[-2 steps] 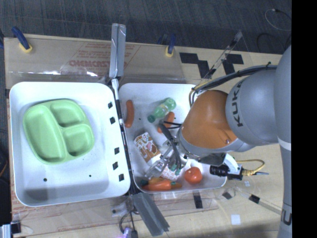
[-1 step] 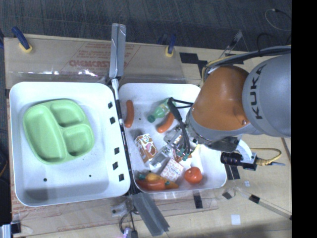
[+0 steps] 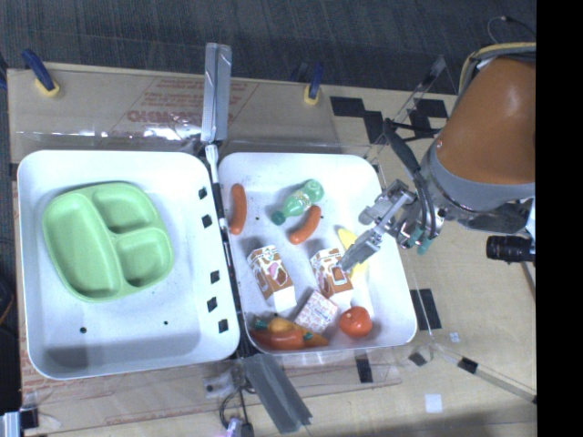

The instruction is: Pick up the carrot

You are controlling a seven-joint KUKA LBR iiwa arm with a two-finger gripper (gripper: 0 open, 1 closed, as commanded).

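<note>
Several toy foods lie in the right bin (image 3: pixel 273 167). An orange, carrot-like piece (image 3: pixel 305 224) lies slanted near the bin's middle, beside a green bottle (image 3: pixel 299 198). Another orange-red piece with a green end (image 3: pixel 282 333) rests against the front wall; I cannot tell which of the two is the carrot. My gripper (image 3: pixel 362 237) reaches in from the right and hangs open over the bin's right side, above a small yellow piece (image 3: pixel 345 238) and a carton (image 3: pixel 330 273). It is to the right of the slanted orange piece and apart from it. Nothing is gripped between its fingers.
An orange-red sausage (image 3: pixel 238 206) lies by the right bin's left wall. Two more cartons (image 3: pixel 271 272) (image 3: pixel 316 312) and a red tomato (image 3: pixel 356 320) crowd the front half. The left bin (image 3: pixel 36 335) holds a green divided tray (image 3: pixel 107 238).
</note>
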